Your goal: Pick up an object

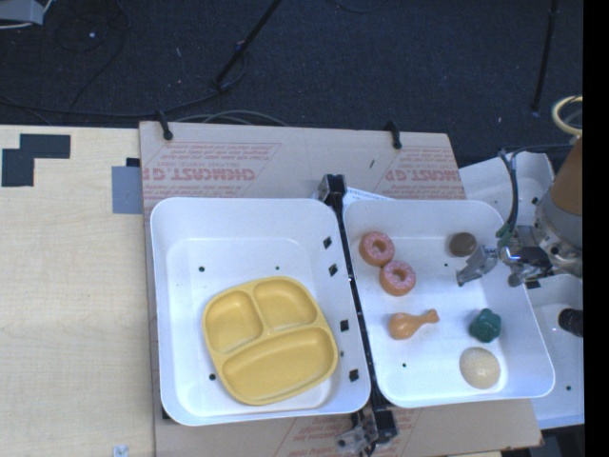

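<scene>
Right now the fingers (495, 267) sit over the right bin (419, 388), toward its 3 o'clock edge, spread apart with nothing between them. One grey fingertip (472, 270) points down-left; the other lies nearer the wrist. Just at 11 o'clock of them rests a brown round object (462, 245), apart from the metal. At 6 o'clock lie a dark green lump (485, 325) and, below it, a cream egg (480, 367). Toward 9 o'clock are two pink doughnuts (377, 248) and an orange drumstick (411, 324). The left bin (181, 246) holds a yellow divided tray (270, 339). Both bins sit on brown cardboard (247, 165) over a pale wooden desk (67, 303); dark carpet (381, 55) with cables lies at 12 o'clock.
</scene>
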